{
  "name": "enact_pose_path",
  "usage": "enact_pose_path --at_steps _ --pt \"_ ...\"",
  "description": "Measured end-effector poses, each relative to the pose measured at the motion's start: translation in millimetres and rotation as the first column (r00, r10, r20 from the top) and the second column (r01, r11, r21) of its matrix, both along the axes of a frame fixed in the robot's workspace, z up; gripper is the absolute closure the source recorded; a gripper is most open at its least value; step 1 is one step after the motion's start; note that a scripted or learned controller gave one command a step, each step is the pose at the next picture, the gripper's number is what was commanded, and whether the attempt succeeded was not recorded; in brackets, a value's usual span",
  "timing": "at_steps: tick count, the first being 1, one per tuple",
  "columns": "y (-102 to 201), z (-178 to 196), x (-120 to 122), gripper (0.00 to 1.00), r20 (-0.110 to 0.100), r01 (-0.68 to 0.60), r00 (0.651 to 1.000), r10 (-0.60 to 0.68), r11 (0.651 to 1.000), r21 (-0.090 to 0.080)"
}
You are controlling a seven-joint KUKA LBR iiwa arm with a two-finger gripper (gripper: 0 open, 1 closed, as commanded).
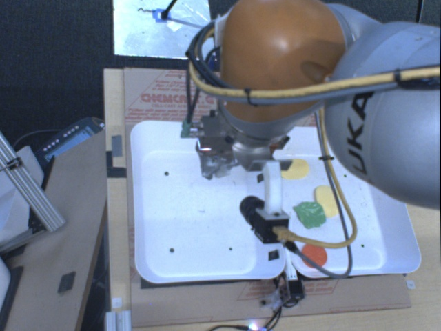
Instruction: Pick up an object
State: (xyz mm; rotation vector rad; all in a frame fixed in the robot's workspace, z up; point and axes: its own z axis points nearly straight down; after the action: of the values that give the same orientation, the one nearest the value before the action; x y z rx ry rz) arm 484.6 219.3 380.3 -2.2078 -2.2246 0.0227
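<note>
Arm: reaches in from the right, its orange band over the far edge of the bins; the wrist hangs above the left bin.
Gripper: low over the far part of the left bin, near the divider; its state cannot be told from this view.
Candidate objects: all lie in the right bin — a yellow disc at the far side, a green lump touching a yellow piece, and an orange disc near the front rim.
Obstructions: a black fitting and a yellow cable hang over the divider, partly covering the objects.
Step in hand: judged as positioning before a grasp; nothing is lifted yet.
Recommended approach: choose an isolated object, such as the yellow disc; centre the gripper over it, descend vertically, close fully, then lift.
Risk: flat discs may slip out; the green lump offers more height to grip.
</note>
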Motion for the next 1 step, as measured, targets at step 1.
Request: enact_pose_path --at_steps 1 --pt "-24.5 109.6 5.5 1.00 0.027 0.007 1.000 -0.007 1.000 0.010"
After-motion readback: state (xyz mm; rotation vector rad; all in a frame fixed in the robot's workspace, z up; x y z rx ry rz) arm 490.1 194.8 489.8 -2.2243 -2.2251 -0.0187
